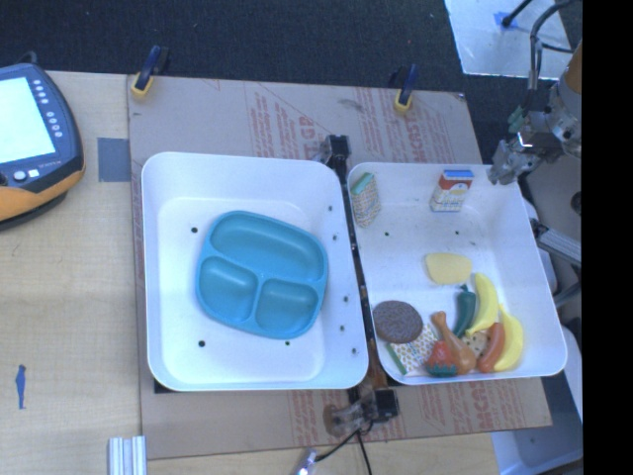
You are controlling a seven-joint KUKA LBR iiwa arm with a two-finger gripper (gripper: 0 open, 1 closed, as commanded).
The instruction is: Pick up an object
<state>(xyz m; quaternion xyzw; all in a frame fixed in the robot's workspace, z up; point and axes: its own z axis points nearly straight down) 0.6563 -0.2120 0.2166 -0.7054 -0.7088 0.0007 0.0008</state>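
Plainly, the pincer (504, 161) hangs at the right bin's (514, 228) far corner, gripping nothing I can see; open or closed, I cannot tell. The carton (451, 190) sits just beside it, the can (365, 197) further left. Likely the approach step: next descend over one. Labels unreadable.

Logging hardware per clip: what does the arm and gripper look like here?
At the view's right edge, the gripper is grey metal with dark parts, small and blocky. Behind it a pale grey body with an orange patch at the edge. Thin dark cables loop above it. No markings are legible.
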